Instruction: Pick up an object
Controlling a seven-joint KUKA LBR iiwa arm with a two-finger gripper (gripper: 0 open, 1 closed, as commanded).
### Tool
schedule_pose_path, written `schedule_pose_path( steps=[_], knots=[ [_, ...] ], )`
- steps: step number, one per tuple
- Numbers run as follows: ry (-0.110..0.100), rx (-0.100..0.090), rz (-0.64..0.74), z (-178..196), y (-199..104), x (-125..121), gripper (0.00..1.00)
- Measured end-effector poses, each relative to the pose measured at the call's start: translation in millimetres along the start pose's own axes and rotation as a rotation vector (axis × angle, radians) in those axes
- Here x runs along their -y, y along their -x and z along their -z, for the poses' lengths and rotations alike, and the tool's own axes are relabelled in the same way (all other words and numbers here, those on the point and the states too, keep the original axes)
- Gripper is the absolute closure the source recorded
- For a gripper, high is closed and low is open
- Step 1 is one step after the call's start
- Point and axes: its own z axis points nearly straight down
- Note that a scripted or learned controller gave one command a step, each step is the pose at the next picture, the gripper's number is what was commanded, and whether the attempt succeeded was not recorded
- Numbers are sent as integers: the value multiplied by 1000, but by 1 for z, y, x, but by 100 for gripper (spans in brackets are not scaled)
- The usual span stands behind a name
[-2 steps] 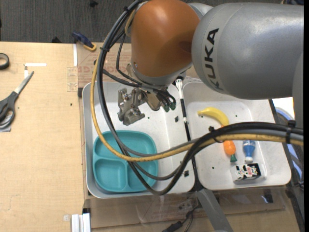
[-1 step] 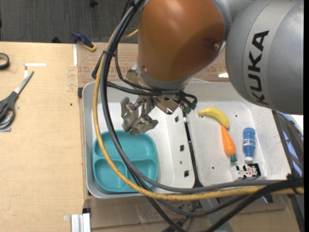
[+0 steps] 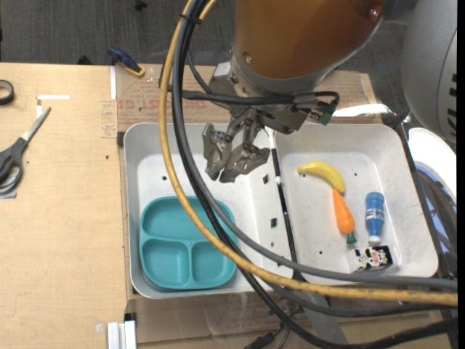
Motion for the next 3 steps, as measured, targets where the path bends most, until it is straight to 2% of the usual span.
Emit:
schedule_pose_path(
  steps=[1,2,3],
  knots=[
    [2,-3,-134,-133,0,9,100],
    [2,-5,-400,-313,-8,-19,100],
    [1,-4,-501,-111,-85,57,100]
  ],
)
